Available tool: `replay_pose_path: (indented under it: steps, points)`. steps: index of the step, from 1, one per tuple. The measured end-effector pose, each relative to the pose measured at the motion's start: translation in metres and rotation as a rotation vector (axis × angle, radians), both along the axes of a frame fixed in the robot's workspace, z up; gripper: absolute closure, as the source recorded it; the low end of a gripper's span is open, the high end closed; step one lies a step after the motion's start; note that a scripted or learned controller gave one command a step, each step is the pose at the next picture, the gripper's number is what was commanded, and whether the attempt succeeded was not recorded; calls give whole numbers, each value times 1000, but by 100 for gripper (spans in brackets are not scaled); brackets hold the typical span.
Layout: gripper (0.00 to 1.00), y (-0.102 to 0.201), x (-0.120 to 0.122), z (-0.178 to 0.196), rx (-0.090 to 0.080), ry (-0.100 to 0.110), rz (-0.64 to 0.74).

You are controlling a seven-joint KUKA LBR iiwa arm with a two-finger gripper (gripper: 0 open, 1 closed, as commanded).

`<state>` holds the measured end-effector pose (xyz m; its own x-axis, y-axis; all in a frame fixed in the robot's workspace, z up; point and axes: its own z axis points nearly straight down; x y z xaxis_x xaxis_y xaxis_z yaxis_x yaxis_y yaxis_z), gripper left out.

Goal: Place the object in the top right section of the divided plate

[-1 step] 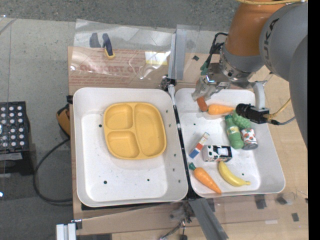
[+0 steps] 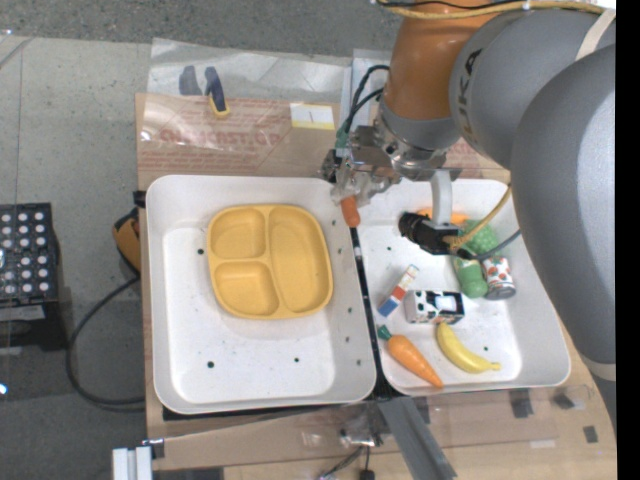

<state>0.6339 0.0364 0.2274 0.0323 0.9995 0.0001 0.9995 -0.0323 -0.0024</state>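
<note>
The arm (image 2: 520,98) fills the upper right of the frame, grey with its orange band over the back of the right bin (image 2: 540,363). The left bin (image 2: 180,368) takes the lower left and centre, and the yellow plate (image 2: 270,260) lies in its upper half, all three sections bare. The long section on the plate's right side, toward the divider between the bins, looks like the target, though which corner counts as top right is a judgement.

The gripper (image 2: 350,200) hangs at upper centre, right over that divider. A small orange piece (image 2: 349,211) sits at its tip and appears to be pinched there, with the fingers closed onto it; the view is too coarse to be sure of the grip. If so, the object is off the bin floor, just right of the plate and not yet over it.

The rest lies in the right bin: a green object (image 2: 470,268), a can (image 2: 498,277), a banana (image 2: 462,349), a carrot (image 2: 413,359), a black and white toy (image 2: 433,306) and a small stick (image 2: 399,291).

Risks from here, as I judge them:
- The grip looks shallow, so the piece may slip out on the move left and drop on the divider or the bin floor.
- A release too early leaves it short of the plate.
- The plate's ridges are low, so a dropped piece may roll into a neighbouring section.
- A low approach may let the fingers nudge the plate rim and shift it.
</note>
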Motion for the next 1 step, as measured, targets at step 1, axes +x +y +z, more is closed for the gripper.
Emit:
replay_pose_path:
  steps: [1]
  points:
    - [100,89,28,-45,-2,0,20]
